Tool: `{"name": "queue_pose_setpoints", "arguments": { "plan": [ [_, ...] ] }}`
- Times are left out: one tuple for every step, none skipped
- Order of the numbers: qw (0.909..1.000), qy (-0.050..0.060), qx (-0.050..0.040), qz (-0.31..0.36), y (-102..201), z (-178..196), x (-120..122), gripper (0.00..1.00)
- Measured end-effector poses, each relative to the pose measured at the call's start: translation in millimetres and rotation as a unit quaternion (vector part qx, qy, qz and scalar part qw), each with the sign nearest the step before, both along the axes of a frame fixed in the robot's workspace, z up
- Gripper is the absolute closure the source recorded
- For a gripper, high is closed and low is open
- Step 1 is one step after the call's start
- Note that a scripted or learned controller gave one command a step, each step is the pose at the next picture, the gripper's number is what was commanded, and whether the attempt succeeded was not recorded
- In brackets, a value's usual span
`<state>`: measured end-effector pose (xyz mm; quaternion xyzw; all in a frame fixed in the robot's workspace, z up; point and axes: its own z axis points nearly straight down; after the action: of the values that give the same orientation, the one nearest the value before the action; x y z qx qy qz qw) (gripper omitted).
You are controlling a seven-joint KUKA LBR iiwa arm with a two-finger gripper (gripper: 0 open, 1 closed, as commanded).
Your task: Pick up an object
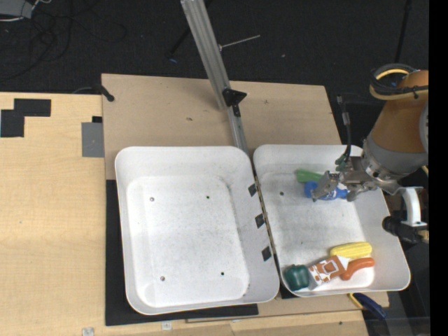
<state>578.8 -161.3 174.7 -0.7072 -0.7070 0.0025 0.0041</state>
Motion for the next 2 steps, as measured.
{"name": "queue_pose_setpoints", "arguments": {
  "plan": [
    [1.0, -0.001, -0.0001, -0.001, -3.2, -45.2, -4.8, 0.0],
    [1.0, -0.005, -0.0011, -0.001, -2.8, -82.7, -4.0, 0.0]
  ]
}}
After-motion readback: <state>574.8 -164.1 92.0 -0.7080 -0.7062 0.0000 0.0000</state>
